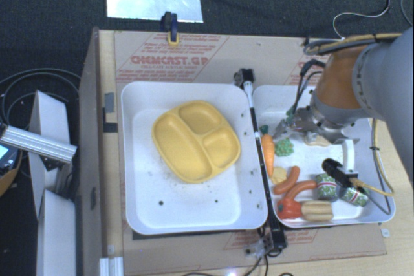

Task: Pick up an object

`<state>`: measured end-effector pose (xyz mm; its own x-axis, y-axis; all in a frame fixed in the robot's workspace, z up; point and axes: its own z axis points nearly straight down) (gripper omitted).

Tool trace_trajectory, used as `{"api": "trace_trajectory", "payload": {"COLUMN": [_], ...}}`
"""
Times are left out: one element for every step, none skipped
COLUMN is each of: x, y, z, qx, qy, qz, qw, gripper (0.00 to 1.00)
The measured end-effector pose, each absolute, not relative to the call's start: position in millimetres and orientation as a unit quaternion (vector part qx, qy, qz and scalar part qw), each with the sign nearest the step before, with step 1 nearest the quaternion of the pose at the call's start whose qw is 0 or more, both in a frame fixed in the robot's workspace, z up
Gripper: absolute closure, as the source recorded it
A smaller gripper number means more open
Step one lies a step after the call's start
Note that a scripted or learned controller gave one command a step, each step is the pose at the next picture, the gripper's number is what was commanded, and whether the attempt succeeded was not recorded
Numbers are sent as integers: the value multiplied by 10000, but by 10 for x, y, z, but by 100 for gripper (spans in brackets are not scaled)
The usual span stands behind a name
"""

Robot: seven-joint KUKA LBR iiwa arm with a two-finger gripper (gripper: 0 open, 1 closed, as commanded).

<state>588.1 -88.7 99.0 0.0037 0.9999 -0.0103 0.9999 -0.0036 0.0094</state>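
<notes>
The right bin (378,216) holds several toy foods: an orange carrot (267,150) along its left wall, a green broccoli (283,147), two sausages (286,179), a red tomato-like piece (289,208), a tan bun (315,209) and two small cans (326,185). My gripper (288,127) hangs low over the bin's upper left part, just above the broccoli and to the right of the carrot's top. The wrist hides what lies right under it. I see nothing held.
The left bin (139,203) carries a yellow divided plate (196,140). A black divider clamp (245,78) sits between the bins. The grey arm with its orange band (337,77) covers the right bin's upper right. Cables run along the bin's right wall.
</notes>
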Motion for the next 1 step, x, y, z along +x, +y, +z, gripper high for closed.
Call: {"api": "trace_trajectory", "payload": {"x": [4963], "y": [-1435], "z": [843], "qx": [7075], "qy": [7067], "qz": [-4], "qw": [7], "gripper": [0]}}
